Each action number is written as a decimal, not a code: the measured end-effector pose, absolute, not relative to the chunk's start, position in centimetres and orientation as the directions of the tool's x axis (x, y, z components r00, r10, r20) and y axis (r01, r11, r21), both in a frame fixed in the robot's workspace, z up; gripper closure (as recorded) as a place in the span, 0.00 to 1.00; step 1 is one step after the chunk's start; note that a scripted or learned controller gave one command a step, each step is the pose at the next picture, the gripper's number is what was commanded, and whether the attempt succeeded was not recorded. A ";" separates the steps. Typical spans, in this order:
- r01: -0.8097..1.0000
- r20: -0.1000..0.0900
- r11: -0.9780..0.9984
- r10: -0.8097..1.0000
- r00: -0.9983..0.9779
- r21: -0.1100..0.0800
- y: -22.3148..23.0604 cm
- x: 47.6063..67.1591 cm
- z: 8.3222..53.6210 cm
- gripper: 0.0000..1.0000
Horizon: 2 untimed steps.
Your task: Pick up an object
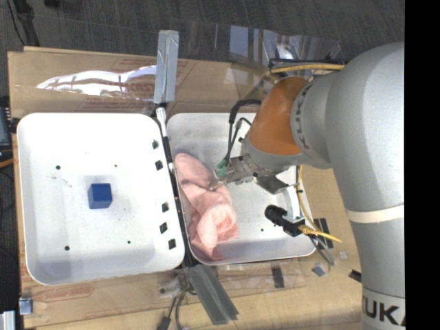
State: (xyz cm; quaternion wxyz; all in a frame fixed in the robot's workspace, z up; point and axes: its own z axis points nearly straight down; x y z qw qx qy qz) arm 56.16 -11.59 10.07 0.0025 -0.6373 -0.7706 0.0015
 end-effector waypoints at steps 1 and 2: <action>0.946 -0.001 0.324 0.946 -0.324 0.000 -6.0 65.6 19.3 1.00; 0.955 0.000 0.297 0.955 -0.297 -0.002 -5.7 64.9 20.8 1.00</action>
